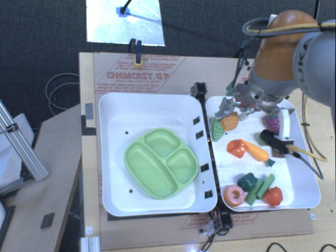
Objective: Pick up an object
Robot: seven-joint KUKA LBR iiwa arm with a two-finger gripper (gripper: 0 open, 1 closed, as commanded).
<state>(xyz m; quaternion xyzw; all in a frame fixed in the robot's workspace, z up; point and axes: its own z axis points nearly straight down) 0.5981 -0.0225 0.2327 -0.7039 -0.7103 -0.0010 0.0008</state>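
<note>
Orange-brown toy food piece point(229, 122) lies in right bin point(310, 190), upper left corner, just under end effector point(229, 107). Cannot tell finger state. Nothing visibly lifted; judged early: grasp and lift remain. Green plate point(160, 163) sits in left bin point(113, 114).

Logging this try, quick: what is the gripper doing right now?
Gripper: low over the right bin, by an orange-brown toy; open or shut cannot be told.

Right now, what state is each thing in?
Gripper: down in the right bin, above the orange piece.
Green plate: flat in the left bin, nothing on it.
Carrot: lying on its side.
Donut: lying flat.
</note>
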